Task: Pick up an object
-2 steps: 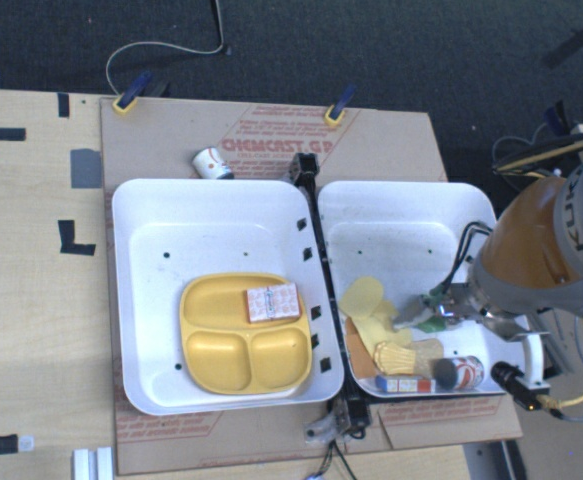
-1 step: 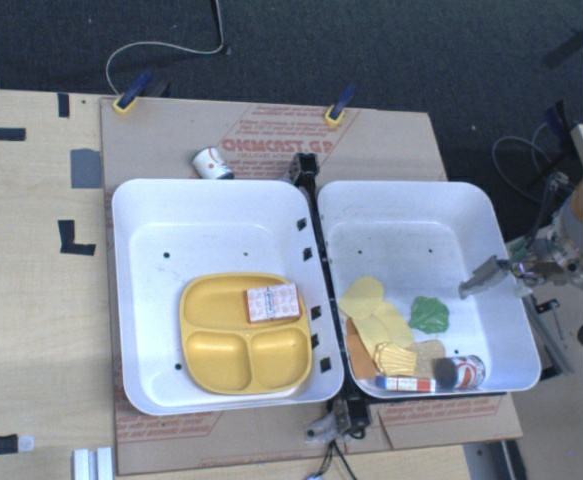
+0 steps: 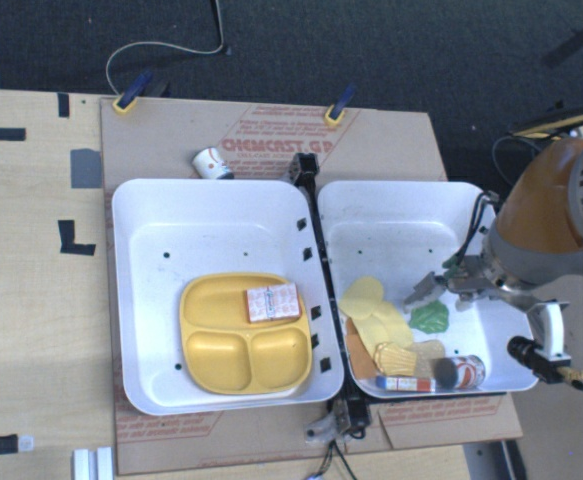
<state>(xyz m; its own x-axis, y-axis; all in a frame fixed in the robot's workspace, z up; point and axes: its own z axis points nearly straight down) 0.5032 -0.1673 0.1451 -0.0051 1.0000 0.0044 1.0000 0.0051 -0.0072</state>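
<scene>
Bench w/ two white bins; right bin (image 3: 391,208) cluttered. Gripper (image 3: 433,290) low over it, fingers spread, nothing betw. them. Green object (image 3: 431,317) just beside tips, likely target; approach prob. lined up for grab.

arm (image 3: 546,218): cut off at right edge | jaws: state unclear

Grey arm (image 3: 531,253), orange band (image 3: 541,203), black cable (image 3: 474,223)
</scene>
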